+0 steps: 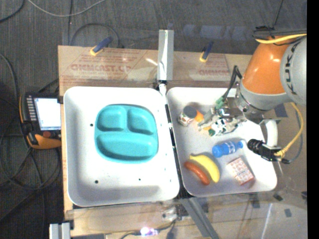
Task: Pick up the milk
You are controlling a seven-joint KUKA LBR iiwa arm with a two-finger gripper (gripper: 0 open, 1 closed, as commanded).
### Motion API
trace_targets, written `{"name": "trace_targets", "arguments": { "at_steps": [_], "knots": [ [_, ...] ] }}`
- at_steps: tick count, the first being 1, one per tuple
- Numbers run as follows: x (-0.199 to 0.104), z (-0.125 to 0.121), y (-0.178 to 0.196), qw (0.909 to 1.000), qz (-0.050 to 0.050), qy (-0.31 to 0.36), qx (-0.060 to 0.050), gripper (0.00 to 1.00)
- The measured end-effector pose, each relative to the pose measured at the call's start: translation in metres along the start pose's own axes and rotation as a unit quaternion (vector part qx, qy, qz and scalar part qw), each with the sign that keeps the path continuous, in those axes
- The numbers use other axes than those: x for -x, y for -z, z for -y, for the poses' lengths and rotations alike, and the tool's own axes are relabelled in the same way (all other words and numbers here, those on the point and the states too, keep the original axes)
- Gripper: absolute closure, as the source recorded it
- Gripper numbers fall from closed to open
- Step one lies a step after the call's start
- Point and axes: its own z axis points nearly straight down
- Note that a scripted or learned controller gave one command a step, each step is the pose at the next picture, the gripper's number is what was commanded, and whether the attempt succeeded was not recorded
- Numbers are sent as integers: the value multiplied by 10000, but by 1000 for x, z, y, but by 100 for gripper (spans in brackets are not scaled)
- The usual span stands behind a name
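Note:
The arm reaches in from the right over the right bin (pixel 269 183). My gripper (pixel 221 117) hangs low over the bin's upper middle. Just under its tip lies a small white object with dark spots and a green patch (pixel 221 128), which looks like the milk carton. The gripper partly hides it. Whether the gripper touches it I cannot tell.
Left of the gripper lie a small grey-topped can (pixel 188 116) and an orange piece (pixel 199 116). Toward the front are a blue bottle (pixel 228 148), a banana (pixel 210 166), a red sausage (pixel 198 173) and a pink box (pixel 240 170). The left bin (pixel 79 183) holds a teal divided tray (pixel 126 132).

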Motion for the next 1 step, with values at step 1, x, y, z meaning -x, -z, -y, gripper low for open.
{"name": "trace_targets", "arguments": {
  "at_steps": [1],
  "knots": [
    [77,-1,1,9997,19,236,8,0]
  ]
}}
